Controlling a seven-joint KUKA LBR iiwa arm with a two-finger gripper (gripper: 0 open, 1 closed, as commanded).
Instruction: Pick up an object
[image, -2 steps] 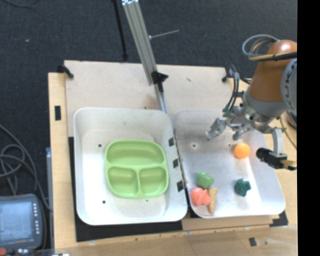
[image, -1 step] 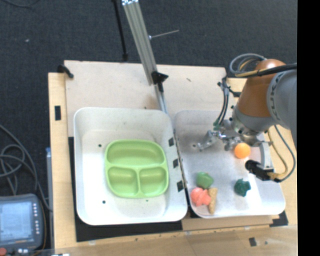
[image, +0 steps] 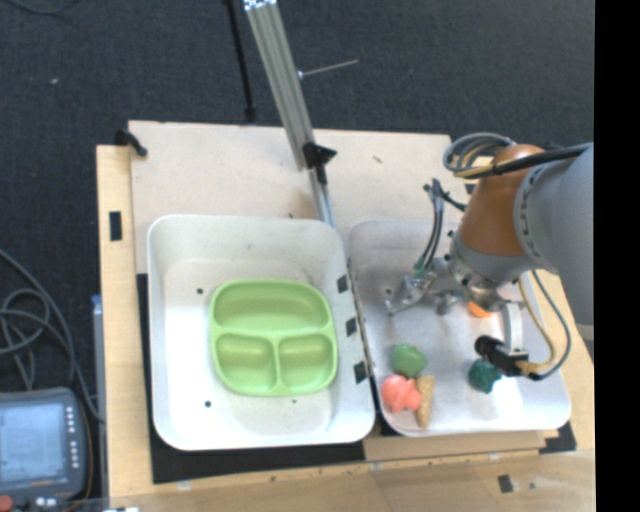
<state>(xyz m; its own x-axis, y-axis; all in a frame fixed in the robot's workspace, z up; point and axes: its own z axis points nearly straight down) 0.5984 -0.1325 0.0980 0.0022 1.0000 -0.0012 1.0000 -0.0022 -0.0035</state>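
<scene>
Pink toy (image: 399, 392) and tan cone (image: 427, 399) sit at right bin (image: 545, 405) front edge, green lump (image: 407, 358) behind. Our end effector (image: 425, 290) hovers above bin; grip state we cannot tell, nothing visibly held. We should centre over green lump, descend straight.

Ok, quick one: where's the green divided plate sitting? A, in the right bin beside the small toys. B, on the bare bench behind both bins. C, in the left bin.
C: the green plate lies flat in the left bin, while the small toys sit in the right bin.
</scene>
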